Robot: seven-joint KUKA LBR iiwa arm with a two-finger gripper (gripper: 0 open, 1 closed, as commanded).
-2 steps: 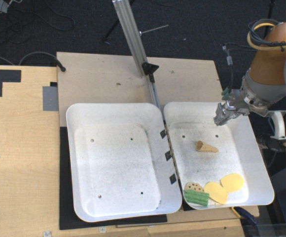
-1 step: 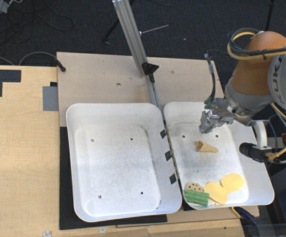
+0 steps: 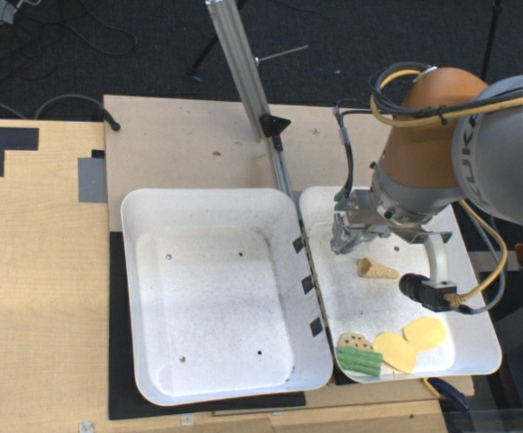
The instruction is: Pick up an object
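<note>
My gripper (image 3: pixel 344 239) hangs low over the upper left part of the right bin (image 3: pixel 478 354), under the orange wrist band. Its grey fingers point down toward the bin floor and nothing shows between them. A small tan cone-shaped piece (image 3: pixel 378 270) lies just right of and below the gripper, apart from it. At the bin's near edge lie two yellow discs (image 3: pixel 410 341), a green ribbed piece (image 3: pixel 361 361) and a brown dotted cookie (image 3: pixel 354 341).
The left bin (image 3: pixel 153 215) sits beside the right one, with black clips (image 3: pixel 307 283) along the shared wall. A slanted aluminium rail (image 3: pixel 243 70) rises behind the bins. A black cable connector (image 3: pixel 428 291) hangs from the arm over the right bin.
</note>
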